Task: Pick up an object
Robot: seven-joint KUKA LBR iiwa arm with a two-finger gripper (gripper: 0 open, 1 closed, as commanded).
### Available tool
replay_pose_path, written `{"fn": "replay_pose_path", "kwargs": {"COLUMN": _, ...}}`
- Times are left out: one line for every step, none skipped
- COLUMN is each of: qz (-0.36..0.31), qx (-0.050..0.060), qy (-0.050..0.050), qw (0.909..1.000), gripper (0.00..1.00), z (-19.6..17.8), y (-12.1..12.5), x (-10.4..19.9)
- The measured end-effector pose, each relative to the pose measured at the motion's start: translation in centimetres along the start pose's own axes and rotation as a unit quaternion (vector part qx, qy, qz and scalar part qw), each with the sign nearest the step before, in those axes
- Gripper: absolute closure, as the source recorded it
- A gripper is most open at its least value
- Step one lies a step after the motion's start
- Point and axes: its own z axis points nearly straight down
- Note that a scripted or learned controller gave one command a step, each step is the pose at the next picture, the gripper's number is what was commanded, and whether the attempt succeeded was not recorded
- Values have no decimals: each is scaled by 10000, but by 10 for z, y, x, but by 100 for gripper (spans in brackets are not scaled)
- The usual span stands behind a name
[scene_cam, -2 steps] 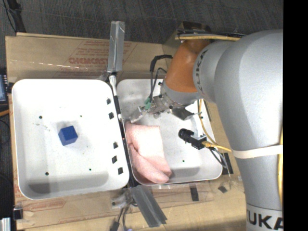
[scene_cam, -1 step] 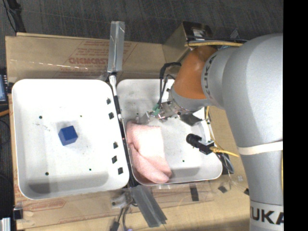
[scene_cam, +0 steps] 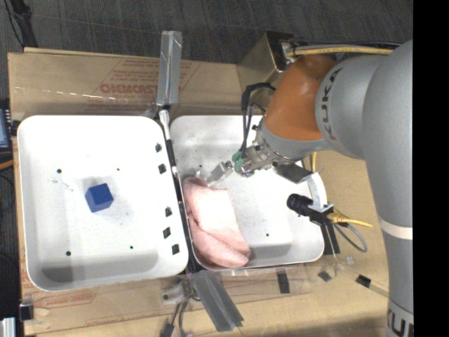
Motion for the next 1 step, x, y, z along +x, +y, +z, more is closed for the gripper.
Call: {"fn": "replay_pose_path", "kwargs": {"qz": 148, "qx": 9, "qy": 2, "qw": 9999, "gripper": 0, "z": 83, "y": 8, "x": 1}}
